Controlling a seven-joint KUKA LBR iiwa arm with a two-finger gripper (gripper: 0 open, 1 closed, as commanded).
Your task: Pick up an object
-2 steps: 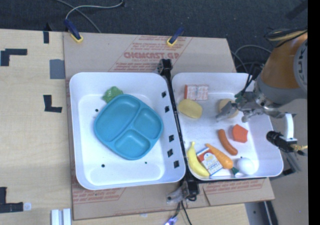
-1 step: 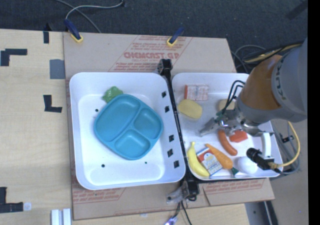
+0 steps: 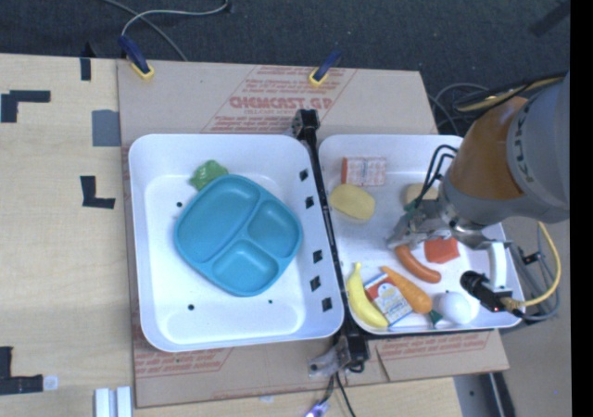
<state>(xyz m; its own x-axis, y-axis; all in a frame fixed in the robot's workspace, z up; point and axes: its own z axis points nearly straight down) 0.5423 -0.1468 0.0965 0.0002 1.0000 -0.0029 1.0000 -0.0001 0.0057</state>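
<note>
My gripper [image 3: 408,230] reaches down into the right bin [image 3: 389,148] from the right, its tip just above and to the left of a red sausage [image 3: 417,263] and beside a small red block [image 3: 441,249]. The arm's grey and orange body covers the bin's right part. Further toys lie in this bin: a yellow potato-like piece [image 3: 353,202], a small pink-and-white packet [image 3: 363,170], a banana [image 3: 362,298], a carrot [image 3: 408,290], a small card box [image 3: 388,299] and a white egg [image 3: 456,306]. A tan piece [image 3: 417,193] peeks out by the arm.
The left bin [image 3: 157,165] holds a blue divided plate [image 3: 239,233] with a green toy [image 3: 208,173] at its upper left corner. A black divider [image 3: 315,211] runs between the bins. Cables trail at the right of the bench.
</note>
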